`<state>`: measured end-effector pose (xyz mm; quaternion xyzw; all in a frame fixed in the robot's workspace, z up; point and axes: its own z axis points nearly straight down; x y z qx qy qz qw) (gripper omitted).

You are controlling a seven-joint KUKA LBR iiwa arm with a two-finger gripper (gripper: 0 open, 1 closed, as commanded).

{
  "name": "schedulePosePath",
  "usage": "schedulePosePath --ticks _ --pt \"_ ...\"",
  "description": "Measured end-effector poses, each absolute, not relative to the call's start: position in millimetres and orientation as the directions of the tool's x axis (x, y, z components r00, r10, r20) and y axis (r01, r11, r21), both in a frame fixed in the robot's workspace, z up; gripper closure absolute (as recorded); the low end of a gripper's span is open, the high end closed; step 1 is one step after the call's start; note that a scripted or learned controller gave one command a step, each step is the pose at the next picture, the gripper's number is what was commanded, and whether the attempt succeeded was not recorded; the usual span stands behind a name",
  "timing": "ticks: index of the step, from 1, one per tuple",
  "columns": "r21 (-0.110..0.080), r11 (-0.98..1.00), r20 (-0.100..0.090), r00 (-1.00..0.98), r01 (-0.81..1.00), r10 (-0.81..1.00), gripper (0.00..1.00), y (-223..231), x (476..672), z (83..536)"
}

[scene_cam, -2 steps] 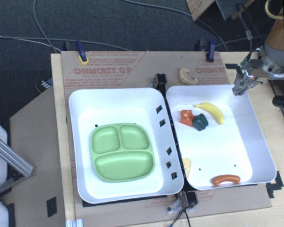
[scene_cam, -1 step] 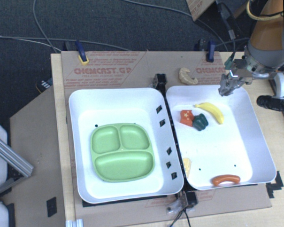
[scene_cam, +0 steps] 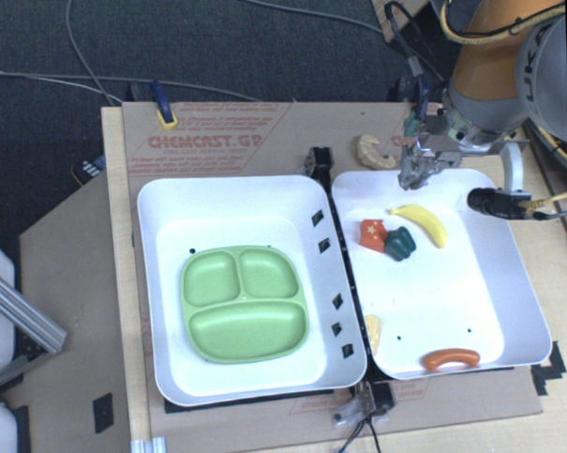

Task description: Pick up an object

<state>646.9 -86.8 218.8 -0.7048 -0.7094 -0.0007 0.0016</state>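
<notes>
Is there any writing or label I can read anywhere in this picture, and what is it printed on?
"CHEMCAST GP": red print on the brown board under the bins, readable behind the left bin; the last letters are faint.
Smaller red lines above and below that word: too blurred to read.
Red print on the board's front edge, below the bins: too small to read.
Red block in the right bin: a pale mark, not legible.

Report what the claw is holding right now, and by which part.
Nothing is held. The claw hangs over the far edge of the right bin, with nothing between its fingers; the banana lies apart on the bin floor.
</notes>
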Motion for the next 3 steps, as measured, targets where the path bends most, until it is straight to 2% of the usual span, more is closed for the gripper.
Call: schedulePosePath --ticks 2,3 --pt "0.002 0.007 0.003 -0.007 1.0 1.0 1.0 24 646.7 239" --pt "-0.003 0.005 0.002 -0.005 1.0 1.0 1.0 71 642.9 231"
